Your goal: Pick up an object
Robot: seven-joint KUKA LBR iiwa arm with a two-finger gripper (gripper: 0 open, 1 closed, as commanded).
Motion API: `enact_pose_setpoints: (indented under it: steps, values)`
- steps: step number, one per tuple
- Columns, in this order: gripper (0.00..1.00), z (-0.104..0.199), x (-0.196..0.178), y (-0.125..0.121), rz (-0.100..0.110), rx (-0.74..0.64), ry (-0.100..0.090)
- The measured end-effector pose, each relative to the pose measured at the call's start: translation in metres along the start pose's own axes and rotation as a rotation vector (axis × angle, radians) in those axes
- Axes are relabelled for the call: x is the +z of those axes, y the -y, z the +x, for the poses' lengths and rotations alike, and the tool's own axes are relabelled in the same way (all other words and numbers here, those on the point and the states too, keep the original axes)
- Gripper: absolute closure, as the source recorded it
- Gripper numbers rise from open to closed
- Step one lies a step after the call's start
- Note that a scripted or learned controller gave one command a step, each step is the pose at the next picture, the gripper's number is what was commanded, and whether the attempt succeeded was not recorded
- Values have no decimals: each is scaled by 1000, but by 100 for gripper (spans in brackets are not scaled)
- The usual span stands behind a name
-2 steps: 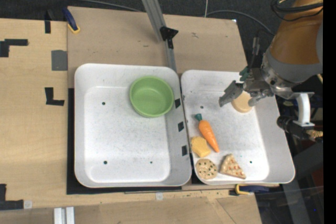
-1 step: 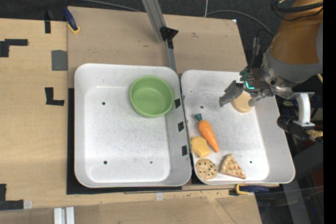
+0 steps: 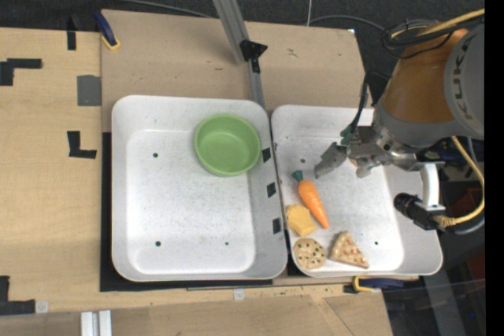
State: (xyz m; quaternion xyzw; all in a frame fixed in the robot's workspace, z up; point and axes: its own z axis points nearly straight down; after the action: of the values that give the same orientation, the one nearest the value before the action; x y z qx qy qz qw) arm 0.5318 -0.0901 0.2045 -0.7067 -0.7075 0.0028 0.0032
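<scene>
The gripper (image 3: 335, 161) is seen over the right bin (image 3: 409, 252), hung from the grey wrist that comes in from 3 o'clock. One dark finger is pointed down toward 7 o'clock, at the carrot (image 3: 313, 203). Whether the fingers are apart or together cannot be told: the second one is lost against the wrist hardware. Nothing is seen between them, so no hold is claimed.

All graspable items in the right bin are bunched at its 7 o'clock corner. The carrot is laid tilted, its green top at 11 o'clock and its tip at 5 o'clock. A yellow cheese block (image 3: 299, 219) is touching it at 8 o'clock. A round cookie (image 3: 309, 252) is just beside the cheese at 5 o'clock, and a pizza slice (image 3: 347, 250) is set at 3 o'clock of the cookie.

The carrot is judged the likeliest target, being the item nearest the finger. The slanted approach is probably forced by the bin wall and the crowding.

The green bowl (image 3: 227, 144) is sat in the left bin (image 3: 142, 248), at its 1 o'clock corner, well apart from the gripper.

Hard to make out: fingertip height above the bin floor, and the gap between finger and carrot top. The arm is cut off at the frame edge. Part of the right bin at 3 o'clock is covered by the wrist and cabling.
</scene>
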Motion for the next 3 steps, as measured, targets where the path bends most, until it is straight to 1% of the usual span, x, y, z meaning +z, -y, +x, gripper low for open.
enact_pose_setpoints:
  steps: [1, 2, 3]
  values:
    - [0, -3, 51, -8, 0, 0, 0]
    - [0, -9, 111, -11, 0, 0, 0]
    - [100, -9, 98, -12, -3, -1, -1]
